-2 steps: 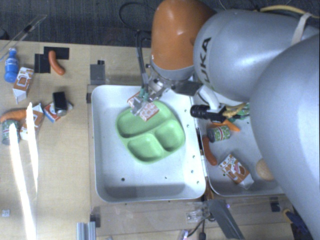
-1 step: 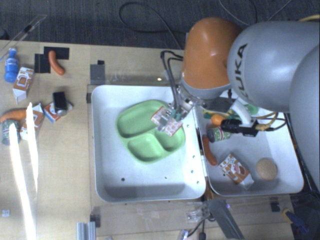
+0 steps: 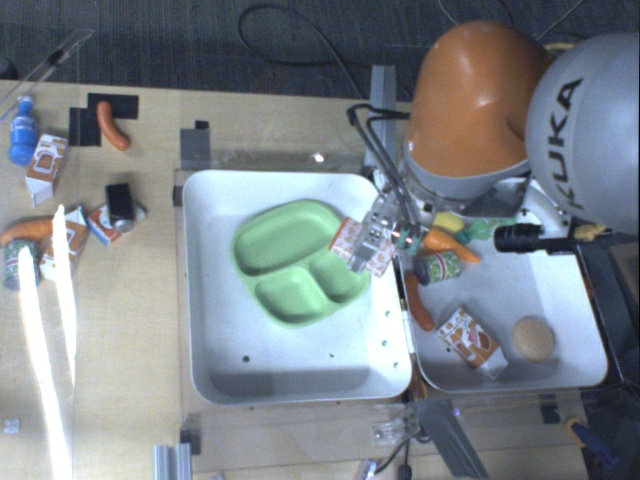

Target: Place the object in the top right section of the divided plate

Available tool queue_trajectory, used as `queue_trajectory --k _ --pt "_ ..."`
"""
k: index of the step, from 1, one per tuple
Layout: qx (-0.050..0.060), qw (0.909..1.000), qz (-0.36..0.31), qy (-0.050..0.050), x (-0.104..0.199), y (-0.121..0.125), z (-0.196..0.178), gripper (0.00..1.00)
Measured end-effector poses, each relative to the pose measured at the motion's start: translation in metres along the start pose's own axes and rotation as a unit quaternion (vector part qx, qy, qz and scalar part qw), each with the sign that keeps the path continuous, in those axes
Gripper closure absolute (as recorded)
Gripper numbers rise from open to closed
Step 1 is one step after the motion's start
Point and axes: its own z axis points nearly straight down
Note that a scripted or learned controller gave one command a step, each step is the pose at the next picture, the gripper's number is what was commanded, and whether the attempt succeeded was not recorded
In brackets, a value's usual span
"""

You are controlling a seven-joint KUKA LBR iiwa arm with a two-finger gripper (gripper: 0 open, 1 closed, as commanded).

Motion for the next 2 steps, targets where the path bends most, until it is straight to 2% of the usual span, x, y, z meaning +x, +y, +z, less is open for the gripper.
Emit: queue_trajectory --k 1,2 --pt "0.0 0.9887 -0.15 0.002 0.052 0.007 0.043 1.0" --pt "0.001 0.9999 -0.012 0.002 0.047 -0.021 0.048 1.0"
